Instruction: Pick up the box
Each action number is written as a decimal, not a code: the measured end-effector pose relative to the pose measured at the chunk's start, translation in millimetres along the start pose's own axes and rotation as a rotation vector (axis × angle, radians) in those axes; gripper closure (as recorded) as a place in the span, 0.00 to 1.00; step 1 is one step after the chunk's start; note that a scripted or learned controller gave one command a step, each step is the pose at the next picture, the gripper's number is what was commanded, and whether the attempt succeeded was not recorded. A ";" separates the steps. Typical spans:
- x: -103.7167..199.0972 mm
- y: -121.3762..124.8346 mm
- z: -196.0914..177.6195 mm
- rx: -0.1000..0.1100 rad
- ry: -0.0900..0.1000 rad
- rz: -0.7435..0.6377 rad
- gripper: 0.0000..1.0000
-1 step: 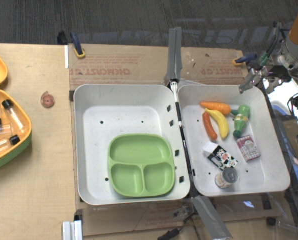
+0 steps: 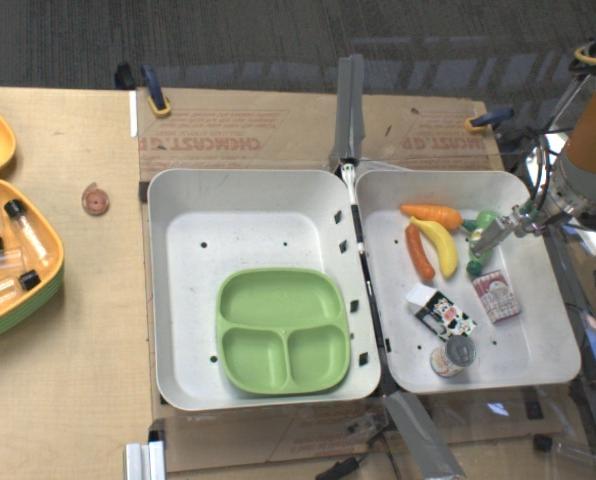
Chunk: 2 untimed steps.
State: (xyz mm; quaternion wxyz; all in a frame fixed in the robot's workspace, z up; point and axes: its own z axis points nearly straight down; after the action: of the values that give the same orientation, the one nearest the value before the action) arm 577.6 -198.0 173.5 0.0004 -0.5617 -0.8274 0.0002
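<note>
Box lies flat in right bin, just below-right of banana, black-and-white print up; looks light, stiff card; pinch across its short sides. Gripper hovers right of banana; whether open or holding anything, cannot tell.

Dark carpet floor (ribbed), tan bench.

I see two white bins side by side: the left bin bears a green divided plate. In the right bin, my gripper hangs above a pink box, beside a banana and carrot.
</note>
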 end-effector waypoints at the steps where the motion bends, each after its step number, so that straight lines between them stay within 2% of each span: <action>1: 0.2 -49.0 83.4 0.002 0.011 0.214 0.00; 2: 10.5 -53.6 81.9 -0.002 0.010 0.537 0.00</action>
State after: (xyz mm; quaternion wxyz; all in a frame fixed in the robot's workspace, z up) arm 523.8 -208.0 91.7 0.0038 -0.7610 -0.6488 -0.0030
